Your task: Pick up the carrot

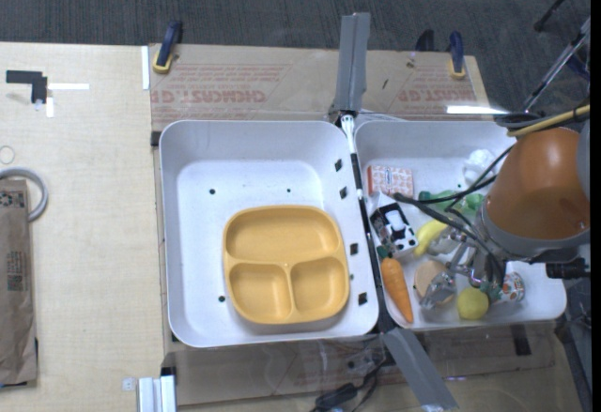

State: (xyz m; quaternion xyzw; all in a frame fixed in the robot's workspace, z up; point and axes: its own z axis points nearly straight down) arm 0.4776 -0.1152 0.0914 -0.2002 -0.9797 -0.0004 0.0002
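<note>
From my remote station I see the slim orange carrot [397,289] lying in the right shallow white bin [545,310], close against its left wall near the front corner, its length running front to back. The arm's two-finger gripper [457,277] hangs low inside that same bin, to the right of the carrot and apart from it, among a clutter of small items. I cannot tell whether the fingers are apart or together; cables and metal parts blur them. A round yellow lemon-like fruit [472,304] sits just beside the gripper, a black-and-white toy [394,226] lies behind the carrot, and an orange-patterned packet [391,180] sits further back. In the left shallow white bin [188,213] rests a yellow three-compartment plastic plate [285,262]. The light wooden worktop [84,166] extends to the left.
</note>
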